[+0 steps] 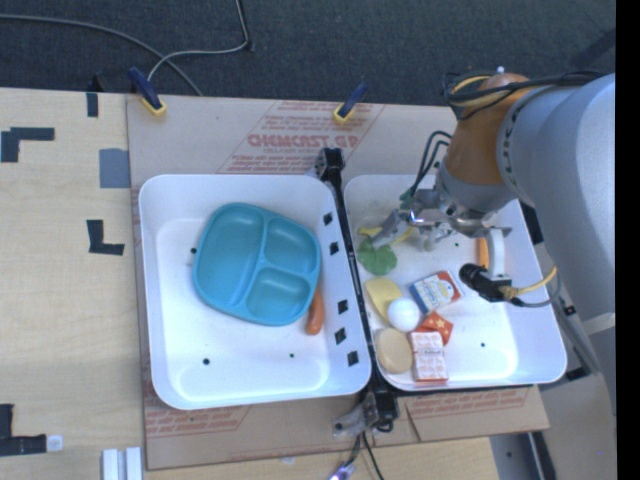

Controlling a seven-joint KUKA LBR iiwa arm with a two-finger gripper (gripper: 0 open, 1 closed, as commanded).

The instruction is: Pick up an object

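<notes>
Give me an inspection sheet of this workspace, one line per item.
Surface: cardboard-covered bench, two white bins, left bin, right bin.
Job's things: right bin holds green toy, white egg, small cartons.
Clutter: blue divided plate and carrot in left bin.
Grippers: pincer low over right bin's far end; state unclear.
Cables: black cable on carpet.
Surroundings: dark carpet, clamps.

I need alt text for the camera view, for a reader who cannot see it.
A grey robot arm lowers its pincer into the right white bin, above a green item among small food items and cartons. The left bin holds a blue divided plate and an orange carrot.
</notes>
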